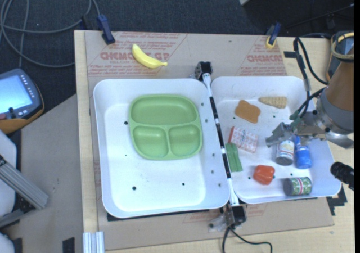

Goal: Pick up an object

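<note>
The right bin (292, 86) holds several small items. Among them are an orange bun-like piece (247, 111), a tan wafer (273, 101), a red-and-white packet (243, 138) and a green packet (233, 159). Further forward sit a red pepper-like toy (264, 174), a dark tin lying on its side (297, 185), a small grey jar (285, 153) and a blue bottle (303, 157). My gripper (280, 134) hangs low over the right bin, just above the grey jar and beside the blue bottle. I see nothing held in it.
A green divided plate (165, 125) lies in the left bin (112, 179). A yellow banana (148, 57) rests on the bench behind the bins. Blue clamps (105, 28) (273, 34) grip the bench's far edge. A screen (17, 95) stands off the bench at left.
</note>
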You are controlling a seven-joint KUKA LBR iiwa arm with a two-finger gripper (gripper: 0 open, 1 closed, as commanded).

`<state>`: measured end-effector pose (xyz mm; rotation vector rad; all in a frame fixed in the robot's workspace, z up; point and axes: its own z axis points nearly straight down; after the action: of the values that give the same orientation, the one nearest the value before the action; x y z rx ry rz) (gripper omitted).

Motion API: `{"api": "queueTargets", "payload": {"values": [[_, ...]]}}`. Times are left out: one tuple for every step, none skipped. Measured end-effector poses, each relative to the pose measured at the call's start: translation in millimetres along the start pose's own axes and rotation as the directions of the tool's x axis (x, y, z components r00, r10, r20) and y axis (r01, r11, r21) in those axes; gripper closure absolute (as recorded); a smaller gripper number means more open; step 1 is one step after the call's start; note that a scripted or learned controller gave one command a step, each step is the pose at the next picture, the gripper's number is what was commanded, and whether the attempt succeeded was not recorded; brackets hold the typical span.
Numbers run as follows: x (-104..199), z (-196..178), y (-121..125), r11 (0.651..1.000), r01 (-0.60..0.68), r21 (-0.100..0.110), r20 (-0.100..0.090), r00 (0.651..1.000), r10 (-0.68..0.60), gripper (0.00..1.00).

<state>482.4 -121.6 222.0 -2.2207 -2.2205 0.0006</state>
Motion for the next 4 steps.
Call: {"api": "queueTargets", "payload": {"values": [[1,88,-4,1.0,-0.001,0.001,0.0,1.0,0.001,0.0],[-18,19,115,1.0,0.001,-0.003,0.002,1.0,-0.001,0.0],[20,80,126,1.0,0.001,0.001,-0.001,1.0,-0.001,0.0],[4,138,147,1.0,0.0,0.0,0.001,1.0,0.0,0.0]]}}
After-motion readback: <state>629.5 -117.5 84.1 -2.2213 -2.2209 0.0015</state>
